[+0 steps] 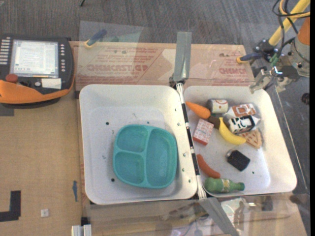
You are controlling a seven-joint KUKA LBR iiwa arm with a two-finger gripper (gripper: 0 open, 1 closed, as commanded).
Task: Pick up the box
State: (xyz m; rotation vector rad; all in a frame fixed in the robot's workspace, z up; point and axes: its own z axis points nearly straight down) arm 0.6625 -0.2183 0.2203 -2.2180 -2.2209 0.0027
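The tool point(268, 78) hangs at the far right corner of the right bin point(280, 181), just over its rim, and nothing is between its fingers; how wide it stands I cannot tell. The box point(203, 132), a small pink and white carton, lies in the right bin close to the divider, well apart from the tool, at about 8 o'clock from it. At 12 o'clock from the box is a carrot point(198, 109), and at 3 o'clock a banana point(231, 135). A black object point(238, 160) lies at 4 o'clock from the box and a green bottle point(224, 185) at 5 o'clock, near the front rim. The left bin point(93, 132) holds a teal divided plate point(145, 156).
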